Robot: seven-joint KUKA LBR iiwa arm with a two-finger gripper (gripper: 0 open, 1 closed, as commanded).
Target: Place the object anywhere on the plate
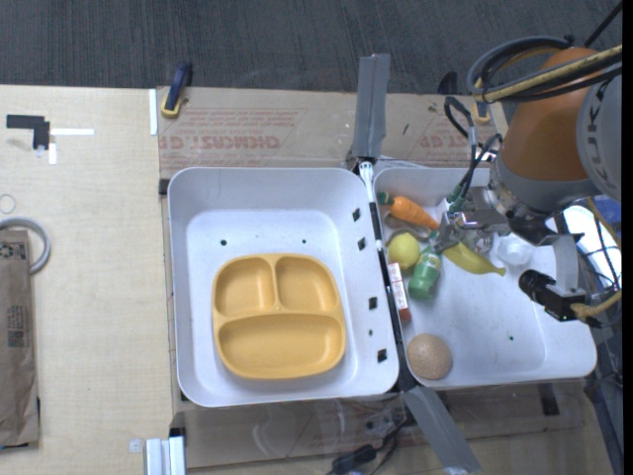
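A single fixed camera is mounted above the bench and looks down at a slant, with the two shallow white plastic bins [188, 295] lying side by side across the middle of the frame and dark floor along the top edge. It stands far enough back to take in both bins whole, the brown cardboard sheet [257, 127] behind them and the pale wooden bench top [89, 295] to the left. The grey arm with the orange band [554, 117] enters from the right edge.

floor [247, 18]: dark grey carpet | bench [79, 265]: pale wood | cardboard sheet [257, 127]
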